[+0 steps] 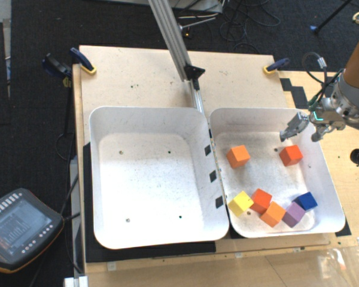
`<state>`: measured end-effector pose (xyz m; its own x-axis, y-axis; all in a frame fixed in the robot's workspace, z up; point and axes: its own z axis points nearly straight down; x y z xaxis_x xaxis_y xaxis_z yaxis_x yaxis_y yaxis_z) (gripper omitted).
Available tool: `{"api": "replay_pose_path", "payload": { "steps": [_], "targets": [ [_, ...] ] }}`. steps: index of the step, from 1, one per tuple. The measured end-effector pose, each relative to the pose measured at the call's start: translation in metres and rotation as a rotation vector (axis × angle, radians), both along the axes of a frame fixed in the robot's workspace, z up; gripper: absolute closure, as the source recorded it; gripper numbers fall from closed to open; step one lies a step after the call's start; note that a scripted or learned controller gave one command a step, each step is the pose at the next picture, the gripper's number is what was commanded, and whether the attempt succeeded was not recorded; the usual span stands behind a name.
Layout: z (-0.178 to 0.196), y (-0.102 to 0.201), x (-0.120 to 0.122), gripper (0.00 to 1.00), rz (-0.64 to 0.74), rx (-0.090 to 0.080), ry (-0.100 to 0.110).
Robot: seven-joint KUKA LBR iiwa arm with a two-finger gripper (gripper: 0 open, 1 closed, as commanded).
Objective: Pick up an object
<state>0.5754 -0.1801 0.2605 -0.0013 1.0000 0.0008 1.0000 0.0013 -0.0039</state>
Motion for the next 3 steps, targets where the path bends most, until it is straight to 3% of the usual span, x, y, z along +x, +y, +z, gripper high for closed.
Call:
{"api": "replay_pose_path", "payload": {
  "steps": [1, 3],
  "targets": [
    [0.002, 0.000, 0.001, 0.00, 0.001, -0.001, -0.004],
    [-0.105, 0.002, 0.004, 0.00, -0.002, 0.000, 0.000]
  ]
}}
